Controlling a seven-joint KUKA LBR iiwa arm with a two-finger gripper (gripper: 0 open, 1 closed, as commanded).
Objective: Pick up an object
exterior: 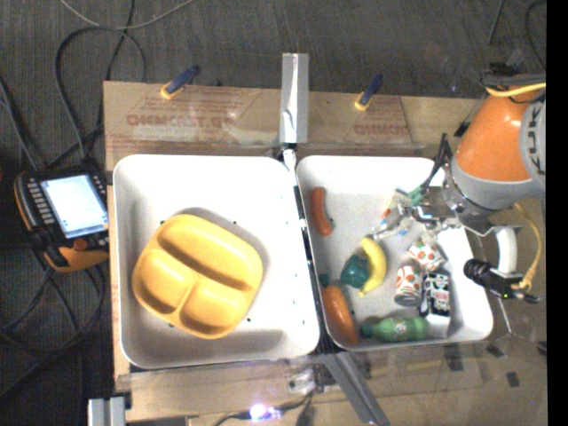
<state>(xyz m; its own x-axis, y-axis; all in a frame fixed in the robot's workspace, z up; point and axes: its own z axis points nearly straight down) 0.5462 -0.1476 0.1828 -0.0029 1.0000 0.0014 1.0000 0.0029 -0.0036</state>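
Banana (pixel 376 263), yellow and curved, lies below the gripper (pixel 410 213), whose finger state I cannot tell.

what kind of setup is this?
Likely a robot lab grasping bench: two white bins on clamped cardboard, toy food in the right one, a teach pendant and loose cables on carpet.

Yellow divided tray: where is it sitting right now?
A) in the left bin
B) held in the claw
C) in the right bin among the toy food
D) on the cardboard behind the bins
A: the yellow divided tray lies on the floor of the left bin, while the toy food is over in the right bin with the claw.
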